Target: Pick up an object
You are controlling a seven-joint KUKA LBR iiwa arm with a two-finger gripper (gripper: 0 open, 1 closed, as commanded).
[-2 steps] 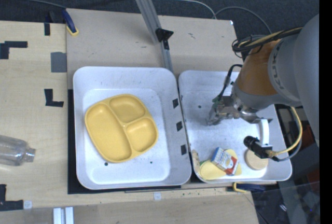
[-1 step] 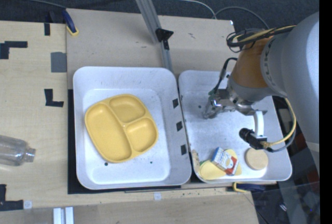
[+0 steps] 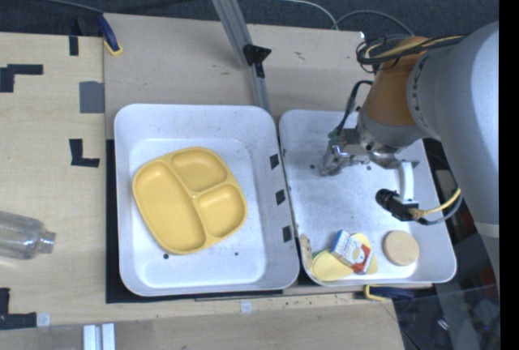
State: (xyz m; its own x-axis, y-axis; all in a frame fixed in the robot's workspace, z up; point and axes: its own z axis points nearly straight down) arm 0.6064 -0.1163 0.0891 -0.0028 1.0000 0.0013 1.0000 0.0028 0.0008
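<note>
**A:** Camera view, status? Which step?

**B:** Approach, by my read. gripper [image 3: 332, 164] is low over the upper-left part of the right bin [image 3: 357, 202], on bare floor. Nothing between its fingers that I can see. Too small and blurred to call the jaws wide or narrow: cannot tell.

**A:** Where are the candidates?

**B:** All at the near edge of the right bin, well apart from the gripper. yellow piece [image 3: 328, 266] in the near-left corner, small printed packet [image 3: 352, 250] touching or overlapping it, tan round disc [image 3: 400, 248] just beside them to the right.

**A:** Next move?

**B:** Judgement only: shift toward the near edge, centre over one item, then descend. Disc sits clear of the others, so easiest target. Packet and yellow piece are crowded, risk of nudging both.

**A:** Counts?

**B:** Two bins. Right bin: one yellow piece, one packet, one disc. Left bin [image 3: 195, 121]: one yellow divided tray [image 3: 188, 198], three compartments. Off the bins, one clear bottle [image 3: 20, 236] at the left edge of the bench.
</note>
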